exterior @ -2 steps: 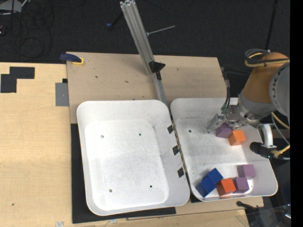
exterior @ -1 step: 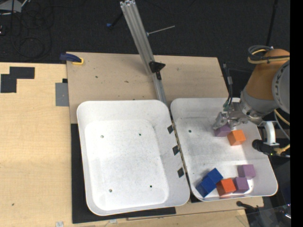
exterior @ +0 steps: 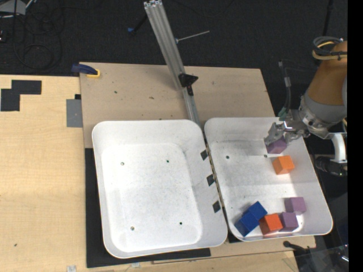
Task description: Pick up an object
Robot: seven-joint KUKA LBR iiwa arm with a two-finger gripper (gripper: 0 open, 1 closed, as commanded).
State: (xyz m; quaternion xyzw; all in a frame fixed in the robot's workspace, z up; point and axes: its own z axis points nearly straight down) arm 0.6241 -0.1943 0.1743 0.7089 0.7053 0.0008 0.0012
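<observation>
Clearly the moment of risk is at the upper right of the right bin [exterior: 317,177], where the gripper [exterior: 278,139] hangs with a purple block [exterior: 277,147] showing at the tips of its jaws; the jaws look closed on that block, though only the lower part of it is visible beneath the grey metal, so the hold seems shallow. Judging from that, the likeliest failure is a slip: if the jaws pinch only the upper edge of the block, a quick lift or swing could let it twist out and drop back into the bin. Just below it, close by but apart, lies an orange block [exterior: 283,164], and a falling purple block could knock it or land against it. It is hard to tell whether the purple block is already clear of the bin floor or resting on it; if it rests there, dragging sideways before lifting could scrape it out of the grip. The other pieces, a blue block [exterior: 250,217], a second orange block [exterior: 271,223] and two more purple blocks [exterior: 295,204] [exterior: 290,220], sit clustered in the near right corner, well apart from the jaws, so they pose little danger. The left bin [exterior: 108,135] sits beside it on the counter [exterior: 136,95], and carrying the block across the raised rims between the bins would be another place to catch and lose it.
</observation>
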